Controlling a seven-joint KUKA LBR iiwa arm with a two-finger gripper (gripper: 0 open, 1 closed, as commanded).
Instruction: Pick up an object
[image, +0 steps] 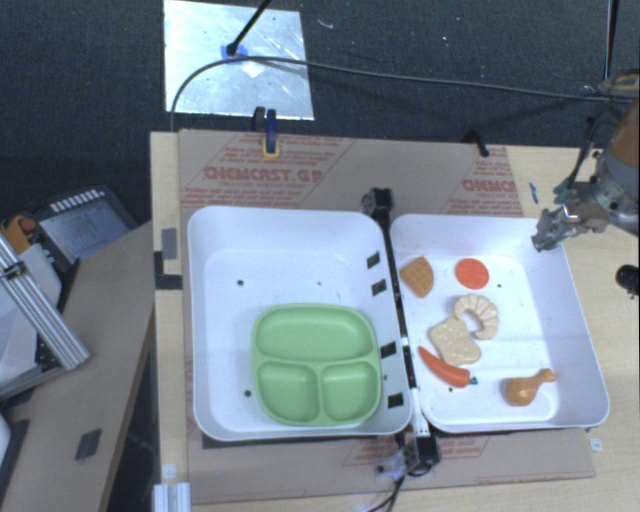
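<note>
Approach is underway: we are seeing the hand (553, 229) hovering over the right bin's (578, 330) far right corner, carrying nothing; whether it is apart or together we cannot tell. Food pieces are lying mid-bin, so we are judging that the next move calls for reaching inward to the orange disc (472, 273) and descending.

tray (316, 362) in L bin (215, 300), (food (463, 340) R)
</note>
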